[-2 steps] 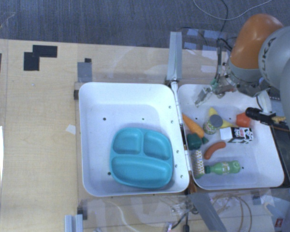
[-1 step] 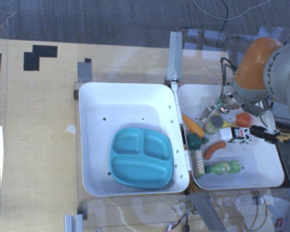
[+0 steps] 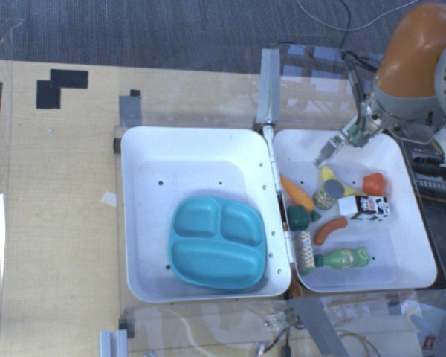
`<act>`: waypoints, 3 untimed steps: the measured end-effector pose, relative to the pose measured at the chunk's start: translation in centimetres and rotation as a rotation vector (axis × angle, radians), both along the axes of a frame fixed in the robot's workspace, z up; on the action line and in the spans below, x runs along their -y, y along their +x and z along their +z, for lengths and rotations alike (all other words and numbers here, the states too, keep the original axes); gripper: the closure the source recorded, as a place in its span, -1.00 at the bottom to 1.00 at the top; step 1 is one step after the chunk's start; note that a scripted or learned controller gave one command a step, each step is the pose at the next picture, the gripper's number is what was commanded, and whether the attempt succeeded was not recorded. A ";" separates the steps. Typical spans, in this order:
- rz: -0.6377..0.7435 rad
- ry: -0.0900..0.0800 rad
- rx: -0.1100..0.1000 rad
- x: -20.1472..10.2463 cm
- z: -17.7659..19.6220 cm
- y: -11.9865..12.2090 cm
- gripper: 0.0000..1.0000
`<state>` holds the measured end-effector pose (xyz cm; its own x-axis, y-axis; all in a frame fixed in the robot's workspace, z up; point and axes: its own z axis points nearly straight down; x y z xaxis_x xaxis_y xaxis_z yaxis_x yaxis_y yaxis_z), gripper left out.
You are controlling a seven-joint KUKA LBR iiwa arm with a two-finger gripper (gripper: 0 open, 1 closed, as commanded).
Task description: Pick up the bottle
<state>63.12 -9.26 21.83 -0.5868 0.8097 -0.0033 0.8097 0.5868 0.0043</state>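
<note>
A green bottle [image 3: 344, 258] lies on its side near the front of the right bin [image 3: 409, 255], its cap pointing left. The gripper [image 3: 329, 151] hangs over the back of that bin, well behind the bottle and apart from it. Its fingers point down and to the left, and nothing shows between them. The grey arm with its orange band comes in from the upper right.
The right bin also holds a carrot [image 3: 296, 192], a dark green toy [image 3: 299, 217], a yellow piece [image 3: 328, 175], a small can [image 3: 326, 198], a red toy [image 3: 374, 183], a black-and-white box [image 3: 372, 207], a sausage [image 3: 330, 230] and a corn cob [image 3: 305, 251]. A blue divided plate [image 3: 218, 242] lies in the left bin [image 3: 149, 199].
</note>
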 end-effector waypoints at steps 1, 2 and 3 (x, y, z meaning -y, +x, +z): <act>0.091 0.000 0.000 2.5 -12.7 1.3 -1.00; 0.091 0.001 0.004 2.4 -11.8 1.5 1.00; -0.128 0.001 -0.002 -6.6 -3.4 2.2 1.00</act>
<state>65.30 -2.66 18.40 -0.4785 0.8781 -0.0012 0.8781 0.4785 0.0037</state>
